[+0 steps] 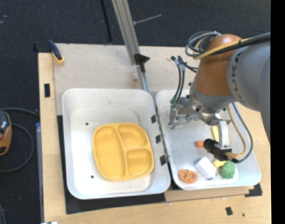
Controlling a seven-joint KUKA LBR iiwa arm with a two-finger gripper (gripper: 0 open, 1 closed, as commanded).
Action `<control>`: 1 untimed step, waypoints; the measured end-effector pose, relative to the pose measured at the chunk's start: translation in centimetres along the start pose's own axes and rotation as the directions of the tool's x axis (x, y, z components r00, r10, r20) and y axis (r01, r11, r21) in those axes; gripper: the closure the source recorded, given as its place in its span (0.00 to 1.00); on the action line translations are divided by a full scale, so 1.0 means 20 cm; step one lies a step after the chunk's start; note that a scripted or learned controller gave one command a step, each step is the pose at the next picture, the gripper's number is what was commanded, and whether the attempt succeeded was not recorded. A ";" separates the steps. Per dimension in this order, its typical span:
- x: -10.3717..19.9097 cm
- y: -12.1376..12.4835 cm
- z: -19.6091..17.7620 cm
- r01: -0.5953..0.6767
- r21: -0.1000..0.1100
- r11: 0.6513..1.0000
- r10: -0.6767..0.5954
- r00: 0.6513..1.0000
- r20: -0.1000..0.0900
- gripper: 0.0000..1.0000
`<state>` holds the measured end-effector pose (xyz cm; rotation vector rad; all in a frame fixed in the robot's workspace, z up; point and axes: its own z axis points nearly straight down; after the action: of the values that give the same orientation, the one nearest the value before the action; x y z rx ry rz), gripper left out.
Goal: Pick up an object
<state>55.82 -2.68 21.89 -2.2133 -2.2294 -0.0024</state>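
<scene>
The grey arm (247, 76) hides much of the right bin (183, 146), its gripper (176, 119) over the bin's 10 o'clock part; whether the jaws are open or closed cannot be told. Things to pick crowd the 5 o'clock corner: a glossy orange pretzel-shaped piece (187, 175), a smooth white block (205, 168) and a knobbly green lump (228, 170), close together. A yellow divided tray (123, 150) of smooth plastic lies in the left bin (77, 125)

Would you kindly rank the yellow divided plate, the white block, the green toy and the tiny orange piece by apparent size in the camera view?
1. Yellow divided plate
2. White block and green toy, too alike to rank
3. Tiny orange piece
</scene>
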 end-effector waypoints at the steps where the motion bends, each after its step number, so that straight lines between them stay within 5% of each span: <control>1: 0.25 0.04 -0.02 0.000 -0.001 1.000 0.000 1.000 0.000 1.00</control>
<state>56.67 2.42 22.28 -2.2138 -2.2300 -0.0032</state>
